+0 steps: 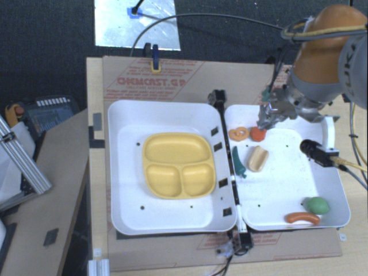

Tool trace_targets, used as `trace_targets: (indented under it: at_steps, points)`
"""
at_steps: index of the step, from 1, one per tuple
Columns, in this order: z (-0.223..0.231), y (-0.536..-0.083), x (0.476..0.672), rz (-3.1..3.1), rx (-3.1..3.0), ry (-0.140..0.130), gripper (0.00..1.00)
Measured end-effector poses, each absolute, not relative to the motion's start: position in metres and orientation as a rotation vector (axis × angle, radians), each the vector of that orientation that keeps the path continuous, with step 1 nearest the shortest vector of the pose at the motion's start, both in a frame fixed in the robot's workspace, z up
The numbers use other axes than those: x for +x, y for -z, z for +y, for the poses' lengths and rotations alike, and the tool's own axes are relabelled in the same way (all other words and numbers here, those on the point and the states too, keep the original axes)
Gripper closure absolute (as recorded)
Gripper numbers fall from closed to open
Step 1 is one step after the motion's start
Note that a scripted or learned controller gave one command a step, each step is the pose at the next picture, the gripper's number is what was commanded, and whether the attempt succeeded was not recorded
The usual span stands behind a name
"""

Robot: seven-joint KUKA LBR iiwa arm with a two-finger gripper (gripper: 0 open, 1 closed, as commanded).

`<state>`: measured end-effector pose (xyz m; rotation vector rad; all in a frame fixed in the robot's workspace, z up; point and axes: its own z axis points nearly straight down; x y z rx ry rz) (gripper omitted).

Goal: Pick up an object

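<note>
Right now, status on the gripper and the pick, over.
Gripper low over right bin, just above small red piece; grasp unconfirmed. Orange ring close beside it. Bun, green ball, sausage untouched.

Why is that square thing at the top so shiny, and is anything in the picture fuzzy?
Camera view: the silver sheet throws back bright glare from overhead light; the white bins look washed out; the end effector and the orange band are a little blurry; the yellow tray looks sharp.
</note>
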<state>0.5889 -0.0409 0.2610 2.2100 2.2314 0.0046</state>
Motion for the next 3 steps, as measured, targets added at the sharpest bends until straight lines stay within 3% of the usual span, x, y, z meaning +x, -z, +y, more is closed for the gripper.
trace_targets:
  at_steps: [3]
  points:
    - [0.105,-0.229,0.624,2.229,2.211,-0.004,1.00]
